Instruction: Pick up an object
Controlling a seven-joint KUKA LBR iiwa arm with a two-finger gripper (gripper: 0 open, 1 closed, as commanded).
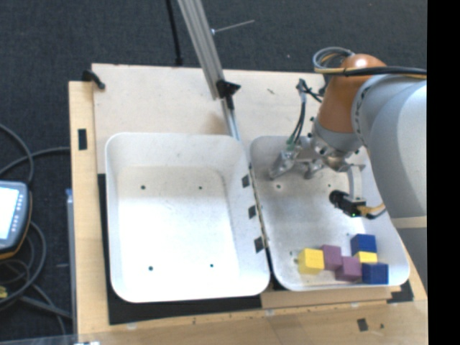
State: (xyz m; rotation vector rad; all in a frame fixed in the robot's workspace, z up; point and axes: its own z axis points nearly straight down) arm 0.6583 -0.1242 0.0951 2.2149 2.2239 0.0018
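I am hanging over the far end of the right bin [262,192], and my fingers [279,168] are standing apart with nothing between them, their tips close above the white floor. The things to pick are lying well apart from me, in the near right corner of the same bin, a small heap of blocks pressed together. The yellow block [311,259] is sitting at the left of the heap, bright and boxy, touching a purple block [332,255]. A second purple block [350,268] is lying just beside that one, nearer the rim. Behind them a blue block [364,244] is resting against the bin wall, with a small yellow piece [367,257] just in front of it and another blue block [374,273] nearest the corner. Whether any of these are stacked or only leaning together, I cannot tell.

My own grey arm [392,142] is running out of the picture on the right, and the orange band [338,113] is hiding what lies beneath my wrist. The left bin [118,192] is lying beside mine on the desk [144,99]. At the left edge a handheld screen [11,210] is being cut off, and anything written on it is too small to read.
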